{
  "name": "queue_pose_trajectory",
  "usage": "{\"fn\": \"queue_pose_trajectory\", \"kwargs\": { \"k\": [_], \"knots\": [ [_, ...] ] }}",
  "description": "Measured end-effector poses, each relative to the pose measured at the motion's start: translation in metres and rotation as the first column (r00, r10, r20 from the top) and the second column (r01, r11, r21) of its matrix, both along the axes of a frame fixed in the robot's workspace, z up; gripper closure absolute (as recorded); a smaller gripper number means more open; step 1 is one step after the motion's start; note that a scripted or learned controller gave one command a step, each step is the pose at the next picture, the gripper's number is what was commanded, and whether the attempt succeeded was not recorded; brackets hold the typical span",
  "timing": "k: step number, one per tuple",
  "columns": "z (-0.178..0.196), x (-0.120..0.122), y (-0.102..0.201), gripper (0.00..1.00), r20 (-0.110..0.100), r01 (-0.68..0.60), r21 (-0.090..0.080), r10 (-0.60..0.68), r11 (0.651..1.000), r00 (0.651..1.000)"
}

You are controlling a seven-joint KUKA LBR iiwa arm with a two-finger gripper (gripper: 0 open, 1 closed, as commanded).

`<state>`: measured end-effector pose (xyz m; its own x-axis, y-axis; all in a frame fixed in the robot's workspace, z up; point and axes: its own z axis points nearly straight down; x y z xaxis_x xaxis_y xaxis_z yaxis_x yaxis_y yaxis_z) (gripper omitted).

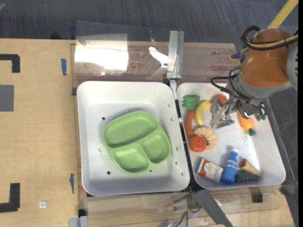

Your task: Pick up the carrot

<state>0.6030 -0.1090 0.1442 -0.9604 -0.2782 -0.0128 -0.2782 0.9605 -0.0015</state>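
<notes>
While the metal two-finger claw (pixel 222 117) hangs low in the right white bin (pixel 272 141), whether it is apart or together I cannot tell. Just to its right lies the small orange plastic carrot with a green stub (pixel 246 123), apparently free. A good grasp would probably centre over the carrot's body, away from the yellow toy banana (pixel 202 111) on the claw's other side.

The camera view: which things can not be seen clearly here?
- Gripper: camera view, small and blurred, so its opening is unreadable.
- Carrot: upper end hidden by the arm's wrist.
- Red item behind the gripper: mostly covered, cannot be identified.
- Carton label: too small to read.
</notes>
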Motion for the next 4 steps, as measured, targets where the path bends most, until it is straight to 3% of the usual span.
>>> {"fn": "queue_pose_trajectory", "kwargs": {
  "k": [1, 2, 3, 4],
  "knots": [
    [-0.049, 0.003, -0.059, 1.0, -0.004, -0.235, -0.003, 0.235, 0.972, 0.972],
    [-0.054, -0.045, -0.106, 1.0, -0.006, -0.571, -0.01, 0.571, 0.821, 0.821],
    [-0.055, -0.045, -0.105, 0.0, -0.005, -0.571, -0.01, 0.571, 0.821, 0.821],
    [-0.057, 0.032, -0.112, 0.0, -0.001, -0.284, -0.004, 0.284, 0.959, 0.959]
  ]
}}
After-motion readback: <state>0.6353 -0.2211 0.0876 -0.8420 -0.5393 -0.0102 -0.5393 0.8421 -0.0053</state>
